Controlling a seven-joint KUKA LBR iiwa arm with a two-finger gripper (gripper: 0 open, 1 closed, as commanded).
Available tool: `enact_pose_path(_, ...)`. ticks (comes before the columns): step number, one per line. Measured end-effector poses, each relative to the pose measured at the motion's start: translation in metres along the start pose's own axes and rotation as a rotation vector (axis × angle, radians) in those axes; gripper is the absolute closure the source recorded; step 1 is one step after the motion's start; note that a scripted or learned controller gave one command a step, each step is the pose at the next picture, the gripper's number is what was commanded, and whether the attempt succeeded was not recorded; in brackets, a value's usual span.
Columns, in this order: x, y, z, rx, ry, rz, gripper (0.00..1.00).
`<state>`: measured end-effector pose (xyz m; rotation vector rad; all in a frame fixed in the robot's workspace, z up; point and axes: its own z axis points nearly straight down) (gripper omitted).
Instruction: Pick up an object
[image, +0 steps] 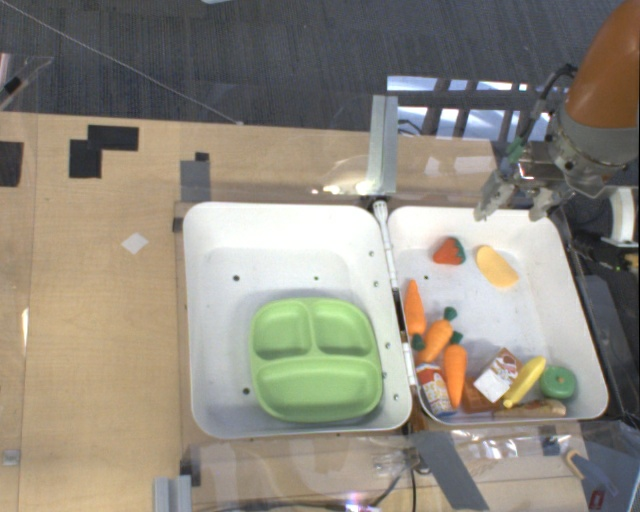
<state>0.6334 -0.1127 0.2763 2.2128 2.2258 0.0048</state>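
Observation:
My gripper (515, 203) hangs over the far edge of the right bin (570, 300), its two fingers spread apart with nothing between them. Just below it lie a red strawberry (449, 251) and a yellow-orange oval piece (497, 267). Further toward the front are three carrots (436, 340), a small can (433, 387), a white packet (496, 378), a banana (525, 381) and a green round piece (558, 381).
The left bin (215, 300) holds a green divided plate (315, 358). A metal post (381, 145) stands behind the seam between the bins. Dark frame parts run along the right side of the right bin.

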Motion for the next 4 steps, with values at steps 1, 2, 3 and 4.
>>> enact_pose_path(1, 0.000, 0.036, 0.083, -0.001, 0.000, -0.092, 0.00)
enact_pose_path(2, 0.006, 0.037, 0.187, -0.004, -0.001, -0.203, 0.00)
enact_pose_path(3, 0.008, 0.041, 0.173, -0.015, -0.001, -0.205, 1.00)
enact_pose_path(4, 0.093, 0.037, 0.089, -0.005, 0.000, -0.239, 1.00)
